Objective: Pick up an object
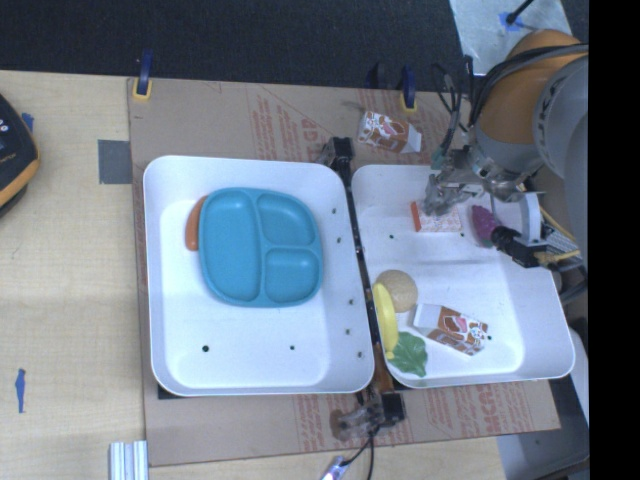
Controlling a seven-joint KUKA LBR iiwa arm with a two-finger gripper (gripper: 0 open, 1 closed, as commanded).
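Observation:
My gripper [440, 206] hangs low over the back of the right bin [520, 358], right above a small pale packet with an orange-red edge [432, 220]. A purple object [483, 223] lies just to the right of it. Toward the bin's front lie a tan round piece [399, 289], a yellow banana-like piece [385, 314], a green leafy piece [408, 353] and a brown-and-white packet [452, 329]. The left bin [180, 358] holds a blue divided plate [262, 246] with an orange object [191, 226] tucked at its left edge.
A brown-and-white wrapper [388, 132] lies on the cardboard behind the right bin. Blue clamps [143, 72] hold the cardboard's back edge. A black and yellow device [12, 158] sits at the far left of the bench.

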